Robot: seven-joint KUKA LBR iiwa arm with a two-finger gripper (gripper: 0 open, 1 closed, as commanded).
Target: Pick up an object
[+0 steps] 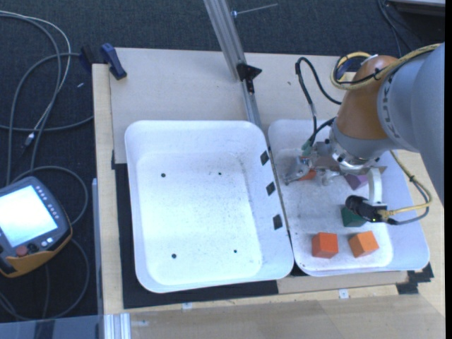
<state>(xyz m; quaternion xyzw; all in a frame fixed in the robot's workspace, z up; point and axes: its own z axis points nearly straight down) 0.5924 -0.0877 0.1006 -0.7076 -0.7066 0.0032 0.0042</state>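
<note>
My gripper (pixel 305 169) is down in the upper left part of the right bin (pixel 308 214), under the grey arm with its orange band (pixel 364 108). A small red-orange piece (pixel 308 176) peeks out right at the gripper's tip; I cannot tell whether it is held. A purple piece (pixel 356 181) lies just right of the gripper, partly hidden by the wrist. A dark green block (pixel 350 217) sits lower right. Two orange blocks (pixel 325 245) (pixel 364 244) rest near the bin's front edge.
The left bin (pixel 198 203) lies beside the right one, with a shared wall between them. A metal pole (pixel 227 37) slants up from the bench's back. Cables (pixel 402 214) hang off the wrist over the right bin.
</note>
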